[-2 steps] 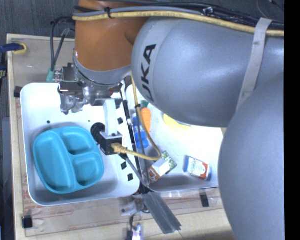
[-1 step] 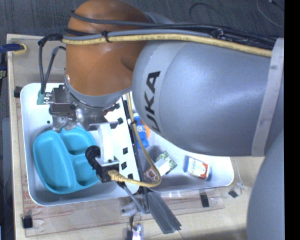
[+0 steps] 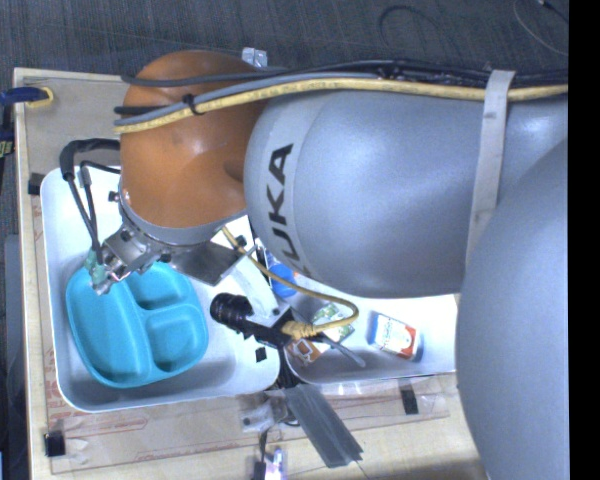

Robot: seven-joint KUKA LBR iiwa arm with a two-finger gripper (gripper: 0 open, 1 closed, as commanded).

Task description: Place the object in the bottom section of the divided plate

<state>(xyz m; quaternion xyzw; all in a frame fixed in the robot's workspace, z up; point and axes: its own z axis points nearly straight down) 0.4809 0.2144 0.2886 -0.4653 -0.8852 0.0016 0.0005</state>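
A blue divided plate (image 3: 130, 336) lies in the left white bin (image 3: 58, 208), and its sections that show hold nothing. The arm's orange band and grey body cover most of the scene. Below the band, the gripper (image 3: 110, 264) hangs over the plate's upper left rim. A small green and white bit shows at its tip; I cannot make out what it is or whether it is held. In the right bin (image 3: 430, 366) lie a small white, red and blue packet (image 3: 394, 336) and a green and yellow item (image 3: 326, 317).
A black cylindrical part (image 3: 231, 311) with yellow cable sits over the divide between the bins. A black wire loop (image 3: 78, 168) hangs over the left bin's upper part. The bench's wooden edge (image 3: 30, 148) runs along the left.
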